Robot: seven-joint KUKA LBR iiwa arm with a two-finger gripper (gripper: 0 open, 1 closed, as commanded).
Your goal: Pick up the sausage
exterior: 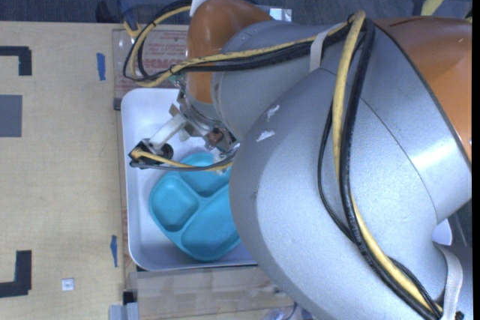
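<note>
A turquoise plastic divided tray, 2 of its hollows showing, lies in the shallow white bin. Just above the tray's far edge hangs the gripper, below the orange band; whether it is spread or pressed together cannot be told. The bulky grey arm covers the tray's right side. Left of the tray stretches the pale wooden bench, with 2 blue tape marks.

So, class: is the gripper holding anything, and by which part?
It cannot be told: the arm covers much of the white bin, above a blue tray.
</note>
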